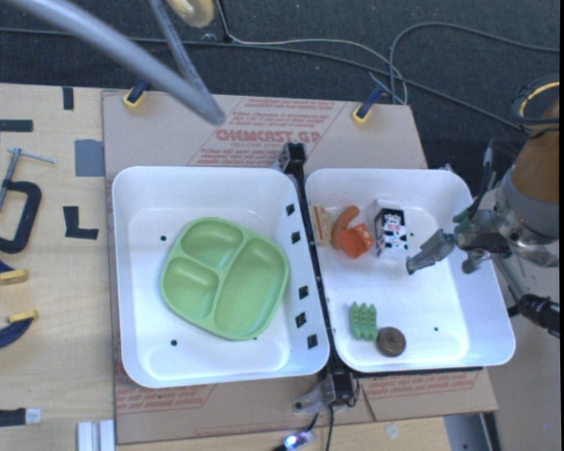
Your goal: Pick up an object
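- Bench seen from above at a slant, with two shallow white bins side by side on a brown cardboard sheet [263,125] printed with red lettering.
- The left bin [136,252] sits in the centre-left of the frame and holds a light green divided plate [226,277], lying flat and turned at an angle, with three compartments.
- The right bin [479,332] sits in the centre-right of the frame and holds several small objects.
- In the upper left part of the right bin lies an orange toy [351,235], just beside the divider between the bins.
- Just right of the orange toy stands a small black-and-white figure [391,232]; the two look close together, possibly touching.
- Toward the lower middle of the right bin lies a green studded block [362,320], and just right of it, slightly lower, a small round brown object [390,342].
- The grey arm with an orange band [536,172] enters from the right edge of the frame, over the right bin's right rim.
- The gripper [446,252] is over the right side of the right bin, right of the black-and-white figure and apart from it.
- Its two dark fingers [425,255] appear spread apart with nothing between them, though the angle makes the gap hard to judge.
- At the far left of the frame, black clamps [14,216] rest on the wooden bench top.
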Controlling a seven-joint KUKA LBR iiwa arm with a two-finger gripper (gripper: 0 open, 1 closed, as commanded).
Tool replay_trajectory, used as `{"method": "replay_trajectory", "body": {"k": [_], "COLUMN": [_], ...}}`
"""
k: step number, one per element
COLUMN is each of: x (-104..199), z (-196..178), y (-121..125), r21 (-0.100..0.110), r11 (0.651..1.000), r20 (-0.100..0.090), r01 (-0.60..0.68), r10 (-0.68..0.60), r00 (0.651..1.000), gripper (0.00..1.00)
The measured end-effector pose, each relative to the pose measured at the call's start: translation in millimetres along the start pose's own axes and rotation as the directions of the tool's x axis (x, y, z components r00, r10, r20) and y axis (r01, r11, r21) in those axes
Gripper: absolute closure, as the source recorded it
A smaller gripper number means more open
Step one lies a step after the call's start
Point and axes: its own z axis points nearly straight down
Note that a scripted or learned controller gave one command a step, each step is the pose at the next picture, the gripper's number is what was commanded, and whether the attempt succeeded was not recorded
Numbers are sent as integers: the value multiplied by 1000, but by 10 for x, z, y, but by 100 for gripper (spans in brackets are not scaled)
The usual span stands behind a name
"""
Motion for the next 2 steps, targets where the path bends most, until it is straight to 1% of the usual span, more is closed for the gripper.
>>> {"method": "replay_trajectory", "body": {"k": [1,2], "x": [4,-53], "z": [-55,412], "y": [21,-31], "r21": [-11,-6], "r11": [1000,1000], "r20": [2,1], "r01": [4,3], "r10": [-4,-3], "r00": [1000,1000], "gripper": [0,0]}}
